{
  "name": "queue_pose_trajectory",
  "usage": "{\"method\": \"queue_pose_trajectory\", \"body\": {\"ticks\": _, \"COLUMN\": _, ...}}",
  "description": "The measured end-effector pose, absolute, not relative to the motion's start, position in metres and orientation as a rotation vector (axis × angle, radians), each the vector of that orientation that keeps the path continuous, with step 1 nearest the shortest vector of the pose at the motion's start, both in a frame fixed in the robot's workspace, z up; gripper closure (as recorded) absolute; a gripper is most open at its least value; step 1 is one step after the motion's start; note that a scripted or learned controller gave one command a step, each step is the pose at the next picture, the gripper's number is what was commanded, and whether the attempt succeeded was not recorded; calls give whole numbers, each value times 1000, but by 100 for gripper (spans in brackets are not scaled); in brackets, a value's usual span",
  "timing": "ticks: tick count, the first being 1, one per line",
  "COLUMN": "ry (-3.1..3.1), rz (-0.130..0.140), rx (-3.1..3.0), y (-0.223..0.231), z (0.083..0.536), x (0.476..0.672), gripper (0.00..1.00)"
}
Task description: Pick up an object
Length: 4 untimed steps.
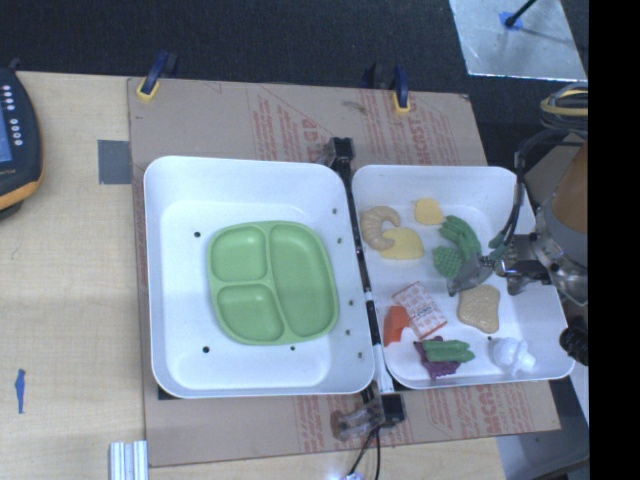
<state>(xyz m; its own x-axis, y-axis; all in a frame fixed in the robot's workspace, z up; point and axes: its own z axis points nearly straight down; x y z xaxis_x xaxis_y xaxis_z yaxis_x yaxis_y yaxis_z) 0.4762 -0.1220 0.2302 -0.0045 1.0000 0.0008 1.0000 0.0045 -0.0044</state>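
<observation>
My gripper (pixel 478 276) reaches in from the right and hangs low over the right bin (pixel 505 183). It sits between a green leafy toy (pixel 455 243) on its upper left and a tan bread slice (pixel 481 310) just below it. I see nothing held in it. Also in that bin are a tan croissant (pixel 377 225), a yellow piece (pixel 405 247), a small yellow piece (pixel 428 211), a red-and-white packet (pixel 420 309), an orange-red piece (pixel 396 324), a purple-and-green toy (pixel 441 353) and a white item (pixel 510 354).
The left bin (pixel 170 268) holds a green divided plate (pixel 272 281). Both bins rest on a cardboard sheet (pixel 260 118) clamped to the bench. A black clip (pixel 341 152) joins the bins at the back. A pendant (pixel 15 133) lies at the far left.
</observation>
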Motion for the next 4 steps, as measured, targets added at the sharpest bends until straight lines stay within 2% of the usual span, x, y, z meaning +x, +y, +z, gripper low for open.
{"method": "queue_pose_trajectory", "body": {"ticks": 1, "ry": -2227, "rz": 4, "rx": -2218, "y": -176, "z": 143, "x": 532, "gripper": 0}}
{"method": "queue_pose_trajectory", "body": {"ticks": 2, "ry": -2231, "rz": 3, "rx": -2212, "y": -185, "z": 89, "x": 576, "gripper": 0}}
{"method": "queue_pose_trajectory", "body": {"ticks": 3, "ry": -2230, "rz": 5, "rx": -2211, "y": -186, "z": 102, "x": 575, "gripper": 100}}
{"method": "queue_pose_trajectory", "body": {"ticks": 4, "ry": -2236, "rz": -4, "rx": -2208, "y": -114, "z": 157, "x": 586, "gripper": 100}}
